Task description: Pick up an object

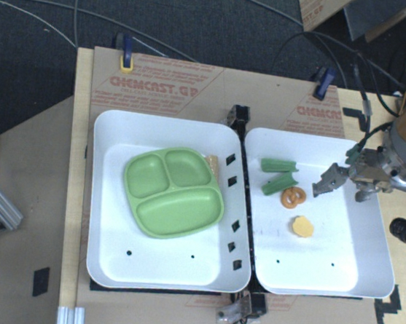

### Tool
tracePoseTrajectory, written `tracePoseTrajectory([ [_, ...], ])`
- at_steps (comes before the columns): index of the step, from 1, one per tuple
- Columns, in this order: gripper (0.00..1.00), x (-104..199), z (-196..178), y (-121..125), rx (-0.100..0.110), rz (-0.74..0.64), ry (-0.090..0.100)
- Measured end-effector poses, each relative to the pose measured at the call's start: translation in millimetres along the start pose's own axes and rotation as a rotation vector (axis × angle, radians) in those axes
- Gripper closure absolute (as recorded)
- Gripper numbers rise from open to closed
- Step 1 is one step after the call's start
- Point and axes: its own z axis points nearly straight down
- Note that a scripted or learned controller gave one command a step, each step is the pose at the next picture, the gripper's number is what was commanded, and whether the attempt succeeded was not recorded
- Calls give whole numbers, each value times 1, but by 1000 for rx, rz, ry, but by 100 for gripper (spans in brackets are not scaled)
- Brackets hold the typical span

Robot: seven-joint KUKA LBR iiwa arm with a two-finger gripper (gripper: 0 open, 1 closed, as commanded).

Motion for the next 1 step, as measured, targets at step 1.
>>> tracePoseTrajectory([
  [1, 0, 0, -5, 2, -11, -2, -2],
])
